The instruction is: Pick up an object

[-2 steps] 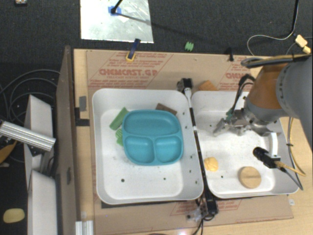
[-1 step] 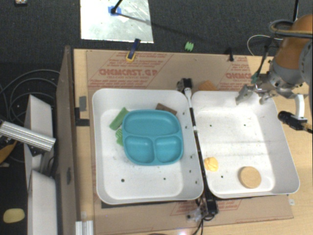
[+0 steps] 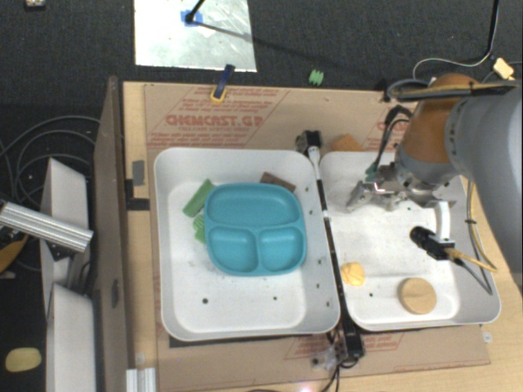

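Yellow lump lies apparently well below claw.

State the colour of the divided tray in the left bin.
Light blue; the divided tray shows plainly in the camera view.

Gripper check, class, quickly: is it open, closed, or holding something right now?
Gripper: cannot be told from this view; it sits above the right shallow white bin.

green pieces and brown block partly under blue tray
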Available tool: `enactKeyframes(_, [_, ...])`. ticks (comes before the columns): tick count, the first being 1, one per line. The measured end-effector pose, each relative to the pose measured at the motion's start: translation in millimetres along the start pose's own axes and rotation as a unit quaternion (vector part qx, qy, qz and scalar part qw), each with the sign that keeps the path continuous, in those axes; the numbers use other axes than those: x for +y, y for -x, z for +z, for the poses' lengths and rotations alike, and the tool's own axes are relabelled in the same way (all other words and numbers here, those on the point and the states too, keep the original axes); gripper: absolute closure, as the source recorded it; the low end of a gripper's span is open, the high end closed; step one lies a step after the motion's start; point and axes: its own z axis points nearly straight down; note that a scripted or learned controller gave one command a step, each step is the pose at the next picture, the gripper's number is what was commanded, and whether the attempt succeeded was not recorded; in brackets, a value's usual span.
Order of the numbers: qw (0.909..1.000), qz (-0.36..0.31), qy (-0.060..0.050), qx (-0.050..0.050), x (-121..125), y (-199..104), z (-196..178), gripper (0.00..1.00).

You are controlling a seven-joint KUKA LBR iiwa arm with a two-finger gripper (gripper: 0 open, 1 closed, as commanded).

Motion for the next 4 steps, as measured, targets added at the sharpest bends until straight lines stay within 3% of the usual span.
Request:
enactKeyframes(1, [1.0, 0.004, 0.007, -0.004, 41.6, 53.7, -52.7, 0.0])
enactKeyframes(2, [1.0, 0.001, -0.002, 0.0, -54.2, -32.7, -0.4, 0.0])
enactKeyframes(3, [1.0, 0.002, 0.008, -0.004, 18.2, 12.6, -42.8, 0.0])
enactKeyframes(4, [1.0, 0.001, 0.002, -0.001, -11.3, -31.6, -1.8, 0.0])
